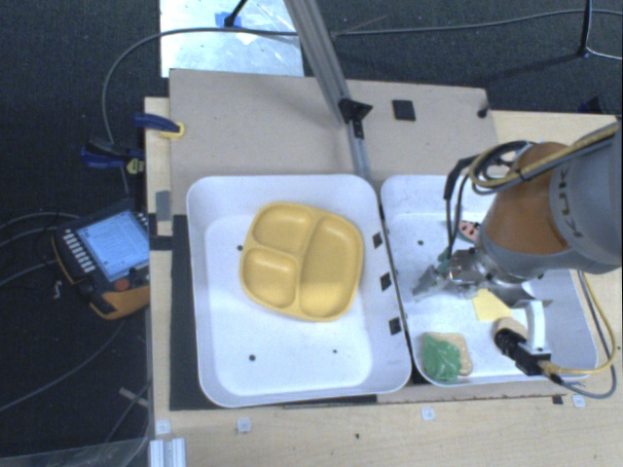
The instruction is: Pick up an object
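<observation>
Two white bins are sitting side by side on the table (292, 95). The left bin (219, 358) is holding a yellow divided plate (302, 259), three compartments, lying flat near the bin's centre. The right bin (409, 202) is carrying the small pieces: a green-topped round item (446, 355) at lower centre-right of the frame, a yellow wedge (490, 305) just above and right of it, and a small reddish bit (470, 229) higher up, half hidden by cables.

The arm (555, 207) is reaching in from the right, wrist hanging over the right bin. The tool (430, 280) is pointing left and down toward bare bin floor; whether it is released or clenched, I cannot tell. Nothing is showing in its grip.

Handling, by judgement: the green-topped item is looking light and probably soft, so a gentle pinch across its edges is suiting it. The wedge is looking small and light, likely to slide. The plate is looking stiff and smooth; its raised rim is offering the one workable hold.
</observation>
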Robot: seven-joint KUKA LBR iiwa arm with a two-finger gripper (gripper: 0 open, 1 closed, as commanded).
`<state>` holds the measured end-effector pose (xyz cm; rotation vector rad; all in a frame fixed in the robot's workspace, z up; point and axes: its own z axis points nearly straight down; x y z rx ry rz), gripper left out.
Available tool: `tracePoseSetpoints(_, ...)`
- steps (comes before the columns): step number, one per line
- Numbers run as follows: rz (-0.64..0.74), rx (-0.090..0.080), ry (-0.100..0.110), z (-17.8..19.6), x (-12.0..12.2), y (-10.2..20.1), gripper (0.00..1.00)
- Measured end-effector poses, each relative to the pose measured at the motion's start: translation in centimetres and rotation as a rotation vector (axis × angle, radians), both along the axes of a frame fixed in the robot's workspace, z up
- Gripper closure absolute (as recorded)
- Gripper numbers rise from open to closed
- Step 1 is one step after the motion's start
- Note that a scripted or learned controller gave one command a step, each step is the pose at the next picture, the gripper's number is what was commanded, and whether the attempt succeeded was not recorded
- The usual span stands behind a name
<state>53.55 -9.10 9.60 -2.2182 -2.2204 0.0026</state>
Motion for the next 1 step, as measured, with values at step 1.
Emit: tracePoseSetpoints(1, 0.000, 0.000, -0.007, -0.89, 0.19, 0.00, 0.00)
